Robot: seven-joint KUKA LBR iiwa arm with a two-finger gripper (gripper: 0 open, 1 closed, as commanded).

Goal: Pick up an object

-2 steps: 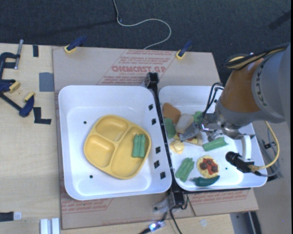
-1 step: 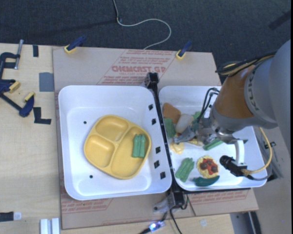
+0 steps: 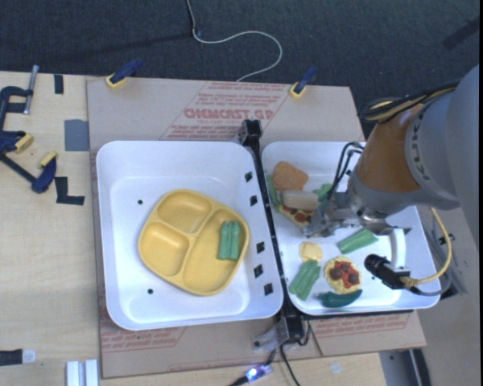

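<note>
The right bin (image 3: 419, 300) holds several toy foods: a brown bun (image 3: 290, 175), a yellow cheese piece (image 3: 311, 252), a green stalk (image 3: 304, 280), a small pizza (image 3: 342, 273), a dark green pepper (image 3: 338, 299) and a light green piece (image 3: 357, 240). My gripper (image 3: 322, 222) is low in this bin, just left of the light green piece and below the bun, over a reddish-yellow item (image 3: 294, 210). In the left bin (image 3: 117, 215) lies a yellow divided plate (image 3: 181, 244) with a green pickle (image 3: 229, 240) on its right compartment.
The arm's orange band (image 3: 390, 163) and grey body cover the right bin's upper right. A black divider (image 3: 262, 215) runs between the bins. Clamps (image 3: 16, 147) lie on the bench at far left. A cable (image 3: 233, 39) trails across the dark floor behind.
</note>
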